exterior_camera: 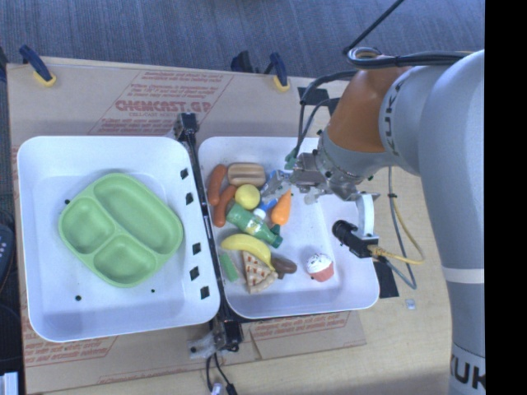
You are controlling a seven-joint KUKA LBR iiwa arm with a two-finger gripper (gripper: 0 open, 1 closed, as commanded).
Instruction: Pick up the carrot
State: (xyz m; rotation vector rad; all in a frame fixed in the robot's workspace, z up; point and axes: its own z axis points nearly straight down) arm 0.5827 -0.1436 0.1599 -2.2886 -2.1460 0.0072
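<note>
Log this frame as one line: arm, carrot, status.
arm: gripper low over right bin | carrot: lying in bin beside green bottle, just below gripper | status: carrot not lifted

Bright even light, soft shadows, slight blur.

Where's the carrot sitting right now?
The carrot lies in the right bin, just right of the green bottle and lemon, directly below the pincer.
</note>
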